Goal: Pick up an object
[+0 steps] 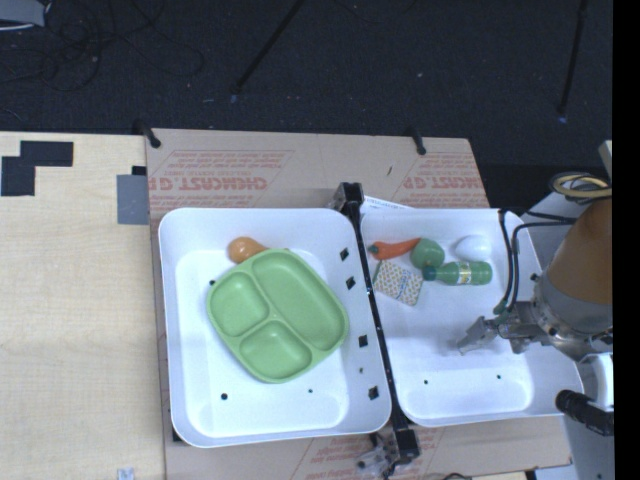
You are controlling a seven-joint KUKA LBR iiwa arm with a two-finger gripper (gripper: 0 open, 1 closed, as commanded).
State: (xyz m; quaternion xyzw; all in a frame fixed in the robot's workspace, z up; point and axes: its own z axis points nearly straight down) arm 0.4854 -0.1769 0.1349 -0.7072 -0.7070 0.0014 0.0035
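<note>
Nearest the camera, along the bottom edge, the front rims of two shallow white plastic bins sit side by side on a brown cardboard sheet (300,168) with red printing. The right white bin (470,393) has bare floor at its near end. Just above that, the grey metal two-finger gripper (478,336) hovers over the right half of this bin, fingers pointing left — nothing visible between the fingers, so no grasp; open or closed cannot be told at this angle. The arm's orange band (590,253) shows at the right edge.

The left white bin (190,368) holds a light green three-compartment plastic plate (277,314), tilted diagonally and filling most of the floor. Touching the plate's far-left edge is a small orange round object (243,249).

Far end of the right bin — the pickable cluster, well apart from the gripper: a small patterned square pad (398,284) near the divider, an orange carrot-shaped toy (395,249) behind it, a dark green round object (427,254), a green bottle lying on its side (462,273), and a white rounded object (474,246) farthest back.
</note>
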